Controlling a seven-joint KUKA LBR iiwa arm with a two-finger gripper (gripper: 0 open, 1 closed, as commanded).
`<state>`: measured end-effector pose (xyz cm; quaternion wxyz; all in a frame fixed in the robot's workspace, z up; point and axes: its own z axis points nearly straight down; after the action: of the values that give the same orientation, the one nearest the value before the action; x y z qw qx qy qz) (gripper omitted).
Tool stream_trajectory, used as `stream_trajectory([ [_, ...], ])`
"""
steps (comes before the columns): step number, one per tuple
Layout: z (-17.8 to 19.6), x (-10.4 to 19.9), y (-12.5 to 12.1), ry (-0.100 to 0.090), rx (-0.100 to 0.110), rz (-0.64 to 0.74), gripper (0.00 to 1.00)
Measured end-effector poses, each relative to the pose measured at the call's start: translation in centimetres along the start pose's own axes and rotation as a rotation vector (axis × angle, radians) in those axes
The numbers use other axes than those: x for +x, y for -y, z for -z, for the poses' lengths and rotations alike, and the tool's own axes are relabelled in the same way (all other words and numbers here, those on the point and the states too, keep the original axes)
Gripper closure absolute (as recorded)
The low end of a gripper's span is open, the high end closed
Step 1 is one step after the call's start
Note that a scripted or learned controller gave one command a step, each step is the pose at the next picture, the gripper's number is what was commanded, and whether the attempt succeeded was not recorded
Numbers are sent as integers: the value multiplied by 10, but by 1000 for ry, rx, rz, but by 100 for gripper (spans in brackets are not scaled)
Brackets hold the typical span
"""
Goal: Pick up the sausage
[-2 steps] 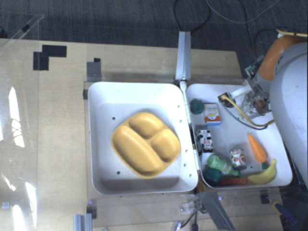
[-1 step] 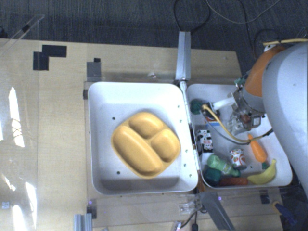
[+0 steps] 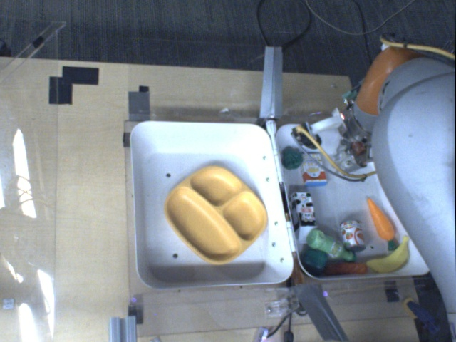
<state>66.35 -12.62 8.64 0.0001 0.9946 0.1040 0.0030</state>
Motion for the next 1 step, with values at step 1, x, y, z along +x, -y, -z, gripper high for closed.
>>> stream_trajectory([
  [1,0,-51,-70,3,0,110,100],
])
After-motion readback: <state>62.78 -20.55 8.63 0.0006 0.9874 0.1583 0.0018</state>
